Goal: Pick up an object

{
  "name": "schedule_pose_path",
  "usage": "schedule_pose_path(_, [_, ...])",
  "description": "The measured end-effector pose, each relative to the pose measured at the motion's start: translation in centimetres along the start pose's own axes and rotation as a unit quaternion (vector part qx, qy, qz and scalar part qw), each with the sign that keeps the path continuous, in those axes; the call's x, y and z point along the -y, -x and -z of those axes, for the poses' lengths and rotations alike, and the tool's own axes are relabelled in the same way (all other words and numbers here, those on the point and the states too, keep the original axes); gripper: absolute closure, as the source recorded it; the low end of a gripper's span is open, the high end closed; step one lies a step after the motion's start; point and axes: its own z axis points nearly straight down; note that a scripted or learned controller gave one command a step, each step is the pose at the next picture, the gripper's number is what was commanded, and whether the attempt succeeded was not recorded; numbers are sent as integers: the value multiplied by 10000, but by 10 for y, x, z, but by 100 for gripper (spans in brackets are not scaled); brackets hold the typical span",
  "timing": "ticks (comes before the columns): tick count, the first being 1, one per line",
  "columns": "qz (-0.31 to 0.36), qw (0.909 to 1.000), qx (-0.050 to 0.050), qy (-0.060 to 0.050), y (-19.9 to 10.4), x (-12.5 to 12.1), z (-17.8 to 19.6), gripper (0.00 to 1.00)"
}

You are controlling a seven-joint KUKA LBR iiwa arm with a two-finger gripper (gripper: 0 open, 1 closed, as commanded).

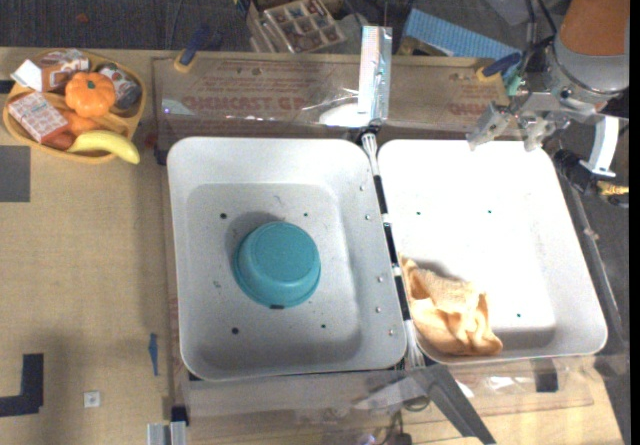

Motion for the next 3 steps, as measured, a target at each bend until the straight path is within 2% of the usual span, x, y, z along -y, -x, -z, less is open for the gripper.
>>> schedule_pose_path(1, [11,10000,11,20,0,-1,11,100])
schedule_pose_path(2, [12,10000,11,19,0,-1,11,0])
schedule_pose_path(3, [963,9953,-1,4,-24,86,-50,0])
